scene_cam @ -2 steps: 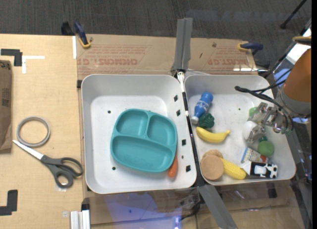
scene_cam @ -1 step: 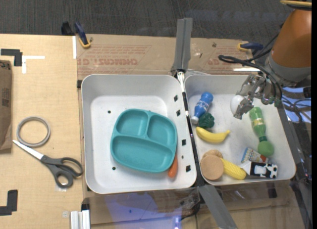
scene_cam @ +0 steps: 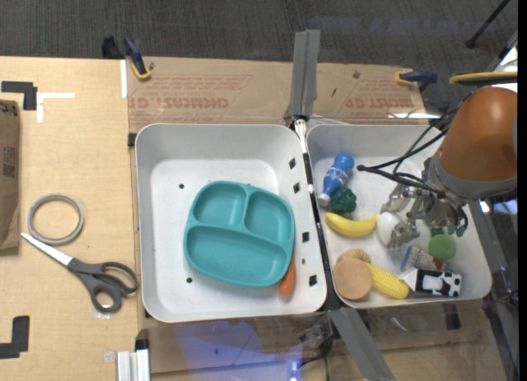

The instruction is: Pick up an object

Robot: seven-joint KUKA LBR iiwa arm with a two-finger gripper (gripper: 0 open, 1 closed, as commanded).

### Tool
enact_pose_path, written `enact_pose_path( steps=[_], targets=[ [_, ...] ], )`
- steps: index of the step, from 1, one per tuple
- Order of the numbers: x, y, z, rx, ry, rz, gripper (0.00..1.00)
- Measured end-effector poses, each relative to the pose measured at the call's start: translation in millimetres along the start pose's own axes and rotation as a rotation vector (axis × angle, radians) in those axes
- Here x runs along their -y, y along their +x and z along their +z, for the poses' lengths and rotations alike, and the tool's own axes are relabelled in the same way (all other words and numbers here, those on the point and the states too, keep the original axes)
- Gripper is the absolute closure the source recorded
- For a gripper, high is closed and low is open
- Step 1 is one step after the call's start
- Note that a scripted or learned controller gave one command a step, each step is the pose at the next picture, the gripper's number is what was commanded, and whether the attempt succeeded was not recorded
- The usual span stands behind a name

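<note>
Here the jaws (scene_cam: 409, 225), state unclear, hang just beside the green ball (scene_cam: 442, 246).

Carrot (scene_cam: 287, 279) half hidden under teal tray (scene_cam: 240, 234).

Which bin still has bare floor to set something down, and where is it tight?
Left bin: bare floor all around the teal tray, widest above it and on its left; a carrot sits at its lower right. Right bin is crowded: bottle, banana, corn and gripper.
</note>
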State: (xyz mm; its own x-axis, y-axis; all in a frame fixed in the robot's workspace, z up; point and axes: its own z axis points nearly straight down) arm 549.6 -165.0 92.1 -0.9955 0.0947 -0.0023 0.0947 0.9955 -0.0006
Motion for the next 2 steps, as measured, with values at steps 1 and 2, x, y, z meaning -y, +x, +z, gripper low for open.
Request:
enact_pose_path(
  steps=[1, 2],
  targets=[
    [0, 0, 0, 0.000, 0.000, 0.000, 0.00],
    [-52, 32, 0, 0.000, -0.002, 0.050, 0.00]
  ],
)
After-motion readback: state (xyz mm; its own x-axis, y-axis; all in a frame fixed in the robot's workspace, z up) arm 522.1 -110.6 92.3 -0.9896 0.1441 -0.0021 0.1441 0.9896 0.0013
